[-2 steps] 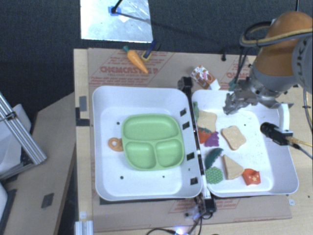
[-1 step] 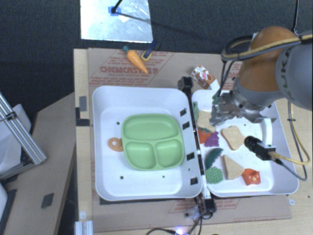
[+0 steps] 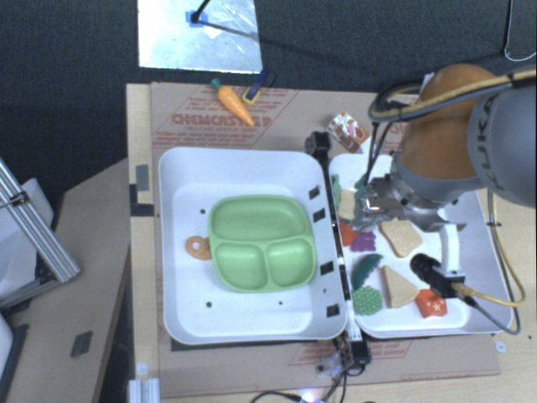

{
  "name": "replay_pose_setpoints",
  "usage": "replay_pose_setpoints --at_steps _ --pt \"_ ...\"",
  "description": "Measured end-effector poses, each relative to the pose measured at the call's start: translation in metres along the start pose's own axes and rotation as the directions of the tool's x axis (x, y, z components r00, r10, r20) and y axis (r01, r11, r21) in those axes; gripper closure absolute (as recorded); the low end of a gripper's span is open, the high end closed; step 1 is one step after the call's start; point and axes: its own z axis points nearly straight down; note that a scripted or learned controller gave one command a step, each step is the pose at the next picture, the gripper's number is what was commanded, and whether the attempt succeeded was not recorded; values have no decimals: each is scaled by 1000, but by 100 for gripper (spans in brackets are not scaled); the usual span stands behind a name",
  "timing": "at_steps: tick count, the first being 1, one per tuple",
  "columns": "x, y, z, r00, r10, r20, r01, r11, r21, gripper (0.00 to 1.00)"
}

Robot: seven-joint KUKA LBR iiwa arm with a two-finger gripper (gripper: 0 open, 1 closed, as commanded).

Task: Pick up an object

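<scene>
The gripper (image 3: 362, 212) hangs low over the right bin (image 3: 478, 321), just above the purple toy (image 3: 363, 242); whether its jaws are clenched I cannot tell. That toy looks light, small and stiff, best pinched across its narrow middle.

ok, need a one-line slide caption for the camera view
Arm's hand low over the right bin among toy food pieces; green divided plate and a small ring sit in the left bin.

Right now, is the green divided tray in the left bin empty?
Empty: all three compartments of the green tray show bare green. The small orange ring lies beside it on the bin floor.
</scene>
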Motion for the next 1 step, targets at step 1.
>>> replay_pose_setpoints --at_steps 1 --pt "12 5 -9 1000 0 0 0 1000 -3 100"
